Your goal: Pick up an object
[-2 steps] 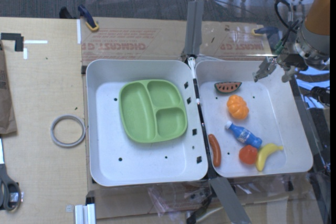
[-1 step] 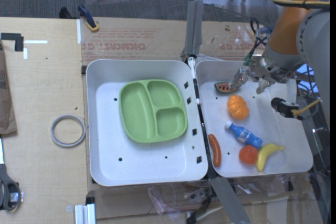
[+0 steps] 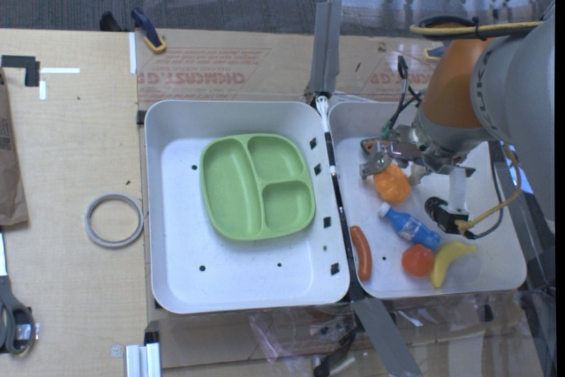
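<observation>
The right bin (image 3: pixel 503 274) holds several toy foods: an orange fruit (image 3: pixel 392 184), a blue bottle (image 3: pixel 411 226), a red sausage (image 3: pixel 360 250), a red tomato (image 3: pixel 418 260) and a yellow banana (image 3: pixel 450 261). My gripper (image 3: pixel 387 156) reaches down into this bin and sits directly over the top of the orange fruit, touching or nearly touching it. The grey arm with its orange band (image 3: pixel 452 88) hides the bin's back right part. A green divided plate (image 3: pixel 259 186) lies in the left bin (image 3: pixel 177 278).
The metal divider (image 3: pixel 325 57) runs between the bins at the back. On the bench to the left lie a grey tape ring (image 3: pixel 115 219), scissors (image 3: pixel 13 327), and a blue clamp (image 3: pixel 148 29). Cables (image 3: pixel 481 216) hang beside the gripper.
</observation>
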Controlling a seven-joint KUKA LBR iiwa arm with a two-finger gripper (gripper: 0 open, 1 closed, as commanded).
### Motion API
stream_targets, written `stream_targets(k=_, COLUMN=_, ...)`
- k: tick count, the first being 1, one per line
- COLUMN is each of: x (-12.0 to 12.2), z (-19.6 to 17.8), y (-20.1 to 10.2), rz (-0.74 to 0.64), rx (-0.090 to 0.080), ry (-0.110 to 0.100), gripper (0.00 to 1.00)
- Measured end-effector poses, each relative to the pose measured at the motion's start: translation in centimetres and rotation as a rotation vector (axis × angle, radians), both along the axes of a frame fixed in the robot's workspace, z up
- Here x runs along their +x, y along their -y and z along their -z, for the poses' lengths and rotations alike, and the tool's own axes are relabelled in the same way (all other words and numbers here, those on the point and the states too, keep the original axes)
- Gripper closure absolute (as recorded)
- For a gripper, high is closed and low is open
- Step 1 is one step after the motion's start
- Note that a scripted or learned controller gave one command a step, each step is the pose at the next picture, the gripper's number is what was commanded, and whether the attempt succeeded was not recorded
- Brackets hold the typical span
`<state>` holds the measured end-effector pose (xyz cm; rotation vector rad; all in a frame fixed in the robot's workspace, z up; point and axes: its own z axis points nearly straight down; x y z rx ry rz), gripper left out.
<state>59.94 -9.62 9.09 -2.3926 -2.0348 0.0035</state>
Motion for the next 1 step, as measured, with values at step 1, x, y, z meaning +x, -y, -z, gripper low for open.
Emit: stream_targets(k=1, x=-0.03, z=-0.88, y=0.16, rz=0.004, rx=0.000, ry=-0.002, gripper=1.00)
